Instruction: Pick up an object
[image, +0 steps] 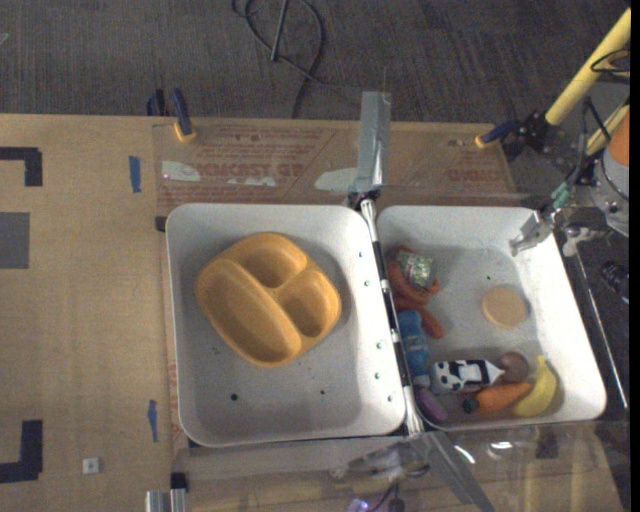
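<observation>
1. Camera view: looked down at a slant on 2 shallow white bins side by side on a tan surface (80, 330).
2. Left bin (200, 405): held 1 orange divided plate (268, 296) with 3 compartments, lying flat near the middle.
3. Right bin (560, 300): held a cluster along the left wall and front edge. Seen there: a green-and-white packet (416, 268) over an orange toy (418, 297), a blue item (410, 336), a black-and-white cow figure (465, 374), a carrot (502, 397), a banana (541, 389), a purple piece (432, 405).
4. Apart from that cluster, towards the right wall: a tan round disc (505, 307), lying flat.
5. Jaws (530, 236): hung over the right bin's back right corner, well apart from every object, nothing visibly between them; how far open, cannot tell.
</observation>
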